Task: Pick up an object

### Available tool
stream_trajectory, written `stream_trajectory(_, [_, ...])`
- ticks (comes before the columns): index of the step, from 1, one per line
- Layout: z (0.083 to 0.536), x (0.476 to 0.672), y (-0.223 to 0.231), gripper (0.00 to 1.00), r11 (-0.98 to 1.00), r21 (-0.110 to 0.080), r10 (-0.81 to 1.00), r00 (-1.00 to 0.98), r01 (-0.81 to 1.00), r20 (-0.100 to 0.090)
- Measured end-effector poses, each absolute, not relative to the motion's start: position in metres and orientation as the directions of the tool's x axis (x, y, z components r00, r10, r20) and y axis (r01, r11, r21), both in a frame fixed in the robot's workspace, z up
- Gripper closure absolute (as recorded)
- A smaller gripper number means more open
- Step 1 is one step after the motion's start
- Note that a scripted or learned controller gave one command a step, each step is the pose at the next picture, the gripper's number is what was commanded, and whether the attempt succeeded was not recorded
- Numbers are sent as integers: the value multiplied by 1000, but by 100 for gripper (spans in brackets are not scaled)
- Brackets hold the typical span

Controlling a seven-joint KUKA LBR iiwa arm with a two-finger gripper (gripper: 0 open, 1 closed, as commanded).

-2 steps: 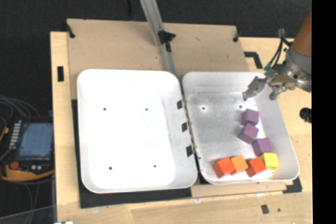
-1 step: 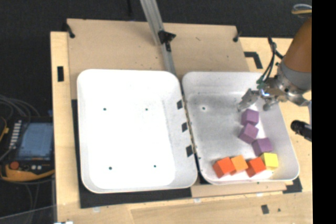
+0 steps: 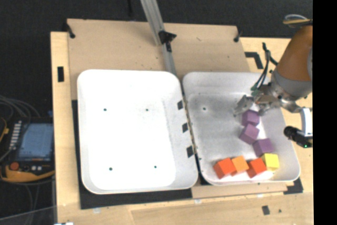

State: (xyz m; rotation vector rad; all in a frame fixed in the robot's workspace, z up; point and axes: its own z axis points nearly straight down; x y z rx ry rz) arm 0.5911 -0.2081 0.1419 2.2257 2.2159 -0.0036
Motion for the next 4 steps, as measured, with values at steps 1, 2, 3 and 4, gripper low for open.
stream_trajectory(1, [155,593,-209,100,-8,6,1000,8,1000,-3])
stream_trajectory(2, [212,604,-210,100,3,8,1000,-3,1000,-3])
stream_trajectory(3, [254,606,-212,100,5,7,1000,-5,1000,-2])
stream_trajectory(4, [263,601,-158,100,7,2,1000,-7,1000,1])
